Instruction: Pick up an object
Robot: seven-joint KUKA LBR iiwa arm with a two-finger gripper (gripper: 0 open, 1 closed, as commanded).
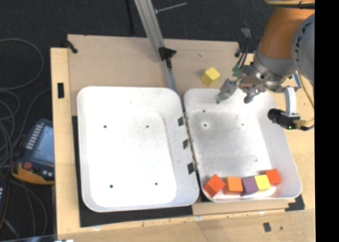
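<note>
Along the near wall of the right bin lies a row of blocks: a red-orange one, an orange one, a purple one, a yellow one and another red-orange one. A yellow block rests on the bench outside the bins, beyond the right bin's far edge. My gripper hangs over the far edge of the right bin, open, its two fingers spread with nothing between them. It is far from the row of blocks and to the right of the lone yellow block.
The left bin sits beside the right one. A slanted metal rail runs from the top down to the gap between the bins. Cables and a teach pendant lie off the bench at left.
</note>
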